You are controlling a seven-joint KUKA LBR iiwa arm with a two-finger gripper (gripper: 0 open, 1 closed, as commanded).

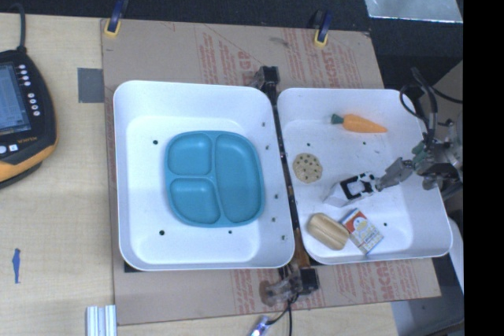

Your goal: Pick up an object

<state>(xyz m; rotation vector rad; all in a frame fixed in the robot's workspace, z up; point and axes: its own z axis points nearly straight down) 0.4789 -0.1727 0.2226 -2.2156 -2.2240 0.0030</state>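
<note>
A handheld control pendant (20, 118) is cut off at the left edge of the bench; next, the left bin (138, 110) holds a blue three-compartment plate (213, 178) lying flat near its middle. In the right bin (413, 236) lie a round speckled cookie (307, 167), a tan bread roll (327, 230), a small red-and-white carton (363, 231) just beside the roll, and an orange carrot with a green top (360, 123) near the far wall. The gripper (356, 188) sits low between the cookie and the carton, its black fingers slightly apart with only white bin floor visible between them, while the arm's wrist (433, 157) at the right is dark, blurred and partly cut off.
</note>
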